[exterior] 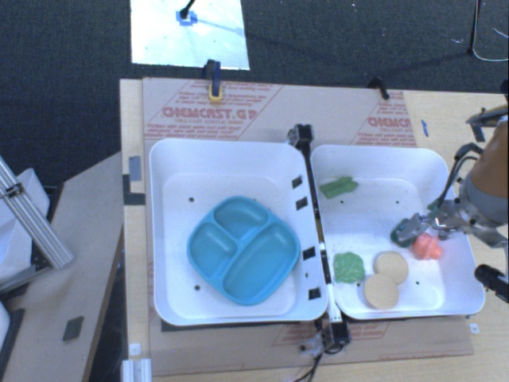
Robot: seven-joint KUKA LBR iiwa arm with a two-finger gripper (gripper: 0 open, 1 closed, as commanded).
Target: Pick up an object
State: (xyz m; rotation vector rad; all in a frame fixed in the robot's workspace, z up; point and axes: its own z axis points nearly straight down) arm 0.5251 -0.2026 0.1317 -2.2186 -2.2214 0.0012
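Toys lie scattered in the right bin [445, 169], and the one nearest my pincer [409, 231] is a small orange-pink lump [429, 247] toward that bin's right side. I see the pincer low over the bin floor, just left of the lump and seemingly touching its upper edge, but I cannot tell whether its fingers are apart or together, and nothing I can make out sits between them. The grey arm [489, 173] comes in from the right edge above it.

Below and left of the lump lie two tan round discs [386, 279], overlapping, one nearer the front wall. Just left of them is a green leafy piece [348, 267], close to the divider between the bins. A second green piece [338, 187], flatter and longer, rests near the back left corner of the same bin, well apart from the rest.

I see the left bin [171, 213] holding a blue plate [242, 249] with three compartments, turned at an angle.

Both bins sit on a sheet on the desk [131, 118], printed in red with "CHEMCAST GP" behind the left bin and again, partly cut off, behind the right one. A yellow clamp [215, 86] grips the sheet's back edge.
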